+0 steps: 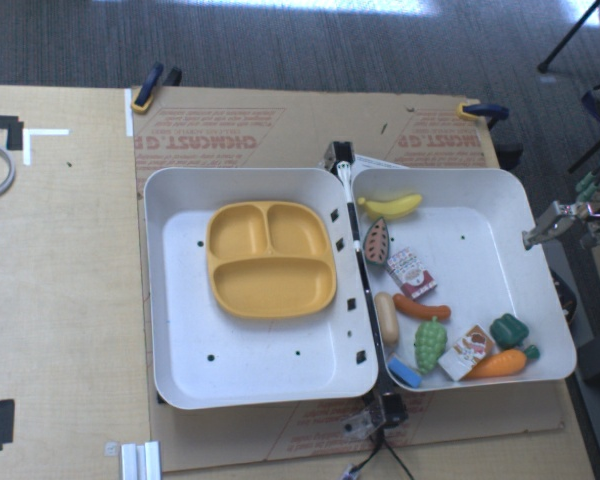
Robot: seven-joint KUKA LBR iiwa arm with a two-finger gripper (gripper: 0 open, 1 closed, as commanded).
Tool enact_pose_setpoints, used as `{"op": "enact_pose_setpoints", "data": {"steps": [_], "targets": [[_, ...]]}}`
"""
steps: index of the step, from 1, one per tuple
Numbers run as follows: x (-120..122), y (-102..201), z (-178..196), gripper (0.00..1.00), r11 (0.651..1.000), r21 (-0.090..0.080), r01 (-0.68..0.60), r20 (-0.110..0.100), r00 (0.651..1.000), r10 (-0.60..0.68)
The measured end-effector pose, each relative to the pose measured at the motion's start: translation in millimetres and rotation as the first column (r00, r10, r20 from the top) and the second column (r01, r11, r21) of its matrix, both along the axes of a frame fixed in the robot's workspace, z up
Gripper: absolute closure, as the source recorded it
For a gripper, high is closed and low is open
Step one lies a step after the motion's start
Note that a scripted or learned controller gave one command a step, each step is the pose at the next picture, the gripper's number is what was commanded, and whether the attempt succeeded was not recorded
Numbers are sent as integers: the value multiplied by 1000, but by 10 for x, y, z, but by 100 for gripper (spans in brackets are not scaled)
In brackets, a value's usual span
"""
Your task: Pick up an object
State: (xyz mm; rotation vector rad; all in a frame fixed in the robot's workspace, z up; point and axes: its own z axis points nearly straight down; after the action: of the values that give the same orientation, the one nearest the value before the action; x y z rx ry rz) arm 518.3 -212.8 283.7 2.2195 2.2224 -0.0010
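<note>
The right bin [480, 223] holds several toy foods. A yellow banana [390, 205] lies at its back left, with a watermelon slice [377, 240] and a small red-and-white carton [412, 273] below it. Toward the front lie a red sausage [422, 309], a tan bun [386, 318], green grapes [430, 344], a blue piece [404, 373], a snack packet [467, 352], a carrot [500, 364] and a green pepper [508, 329]. My gripper [546, 228] hangs at the right edge of the view, just outside the right bin's rim, touching no object.
In the left bin [180, 348] sits a yellow divided plate [272, 258]. Both bins rest on a cardboard sheet [220, 133] held by clamps [148, 86]. A ridge with clips [355, 268] separates the bins. Dark floor lies beyond the bench.
</note>
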Motion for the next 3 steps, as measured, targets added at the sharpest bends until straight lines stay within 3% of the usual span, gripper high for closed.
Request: {"op": "enact_pose_setpoints", "data": {"steps": [1,2,3], "targets": [[-274,48,-1861,0,1000,5,3,-4,1000,-3],[-373,881,-1917,0,999,2,-52,-1,999,52],[-64,1180,-1917,0,993,1,116,0,993,-116]]}}
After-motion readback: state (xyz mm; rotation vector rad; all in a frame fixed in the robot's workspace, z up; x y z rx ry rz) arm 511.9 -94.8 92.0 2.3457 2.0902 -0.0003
